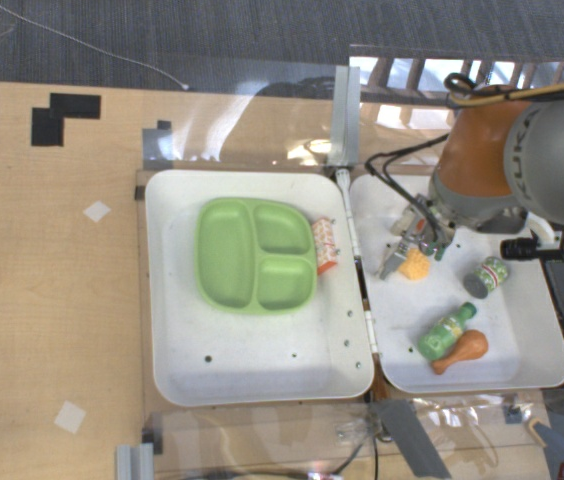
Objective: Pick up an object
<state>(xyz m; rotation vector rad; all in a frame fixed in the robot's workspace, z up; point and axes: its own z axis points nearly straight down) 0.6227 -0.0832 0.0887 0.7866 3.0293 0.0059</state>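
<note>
In the right bin (522,368), a small yellow object (417,266), possibly a toy cheese wedge, is seen directly beneath the gripper (409,253). Whether the gripper is spread or closed cannot be told. The yellow piece is judged light, stiff and smooth, best taken across its narrow sides. Nearby, a green bottle (446,332), a brown drumstick-like toy (461,351) and a small can (486,276) are lying well apart.
</note>
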